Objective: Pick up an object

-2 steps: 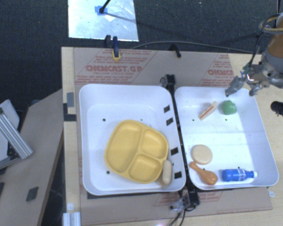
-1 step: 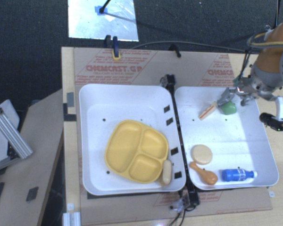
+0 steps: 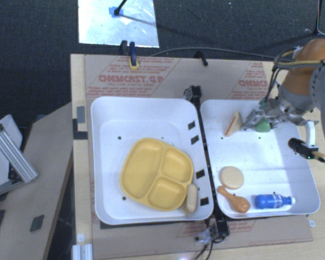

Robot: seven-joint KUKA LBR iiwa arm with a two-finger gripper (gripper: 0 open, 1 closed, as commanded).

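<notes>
Now, the left bin (image 3: 105,118) holds a yellow divided plate (image 3: 157,173) with a beige roll (image 3: 191,198) at its 4 o'clock. At the right bin's (image 3: 216,112) 1 o'clock the gripper (image 3: 262,122) sits over a green object (image 3: 263,126), grip unclear; a tan stick (image 3: 232,123) lies at the gripper's 9 o'clock, and at the bin's 6 o'clock lie a blue bottle (image 3: 272,201), tan disc (image 3: 231,177) and orange gourd (image 3: 234,199)

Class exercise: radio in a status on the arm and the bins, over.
Gripper low in right bin, upper end, at a green object; grasp unconfirmed. Tan wedge close beside it. Yellow tray in left bin, untouched.
</notes>
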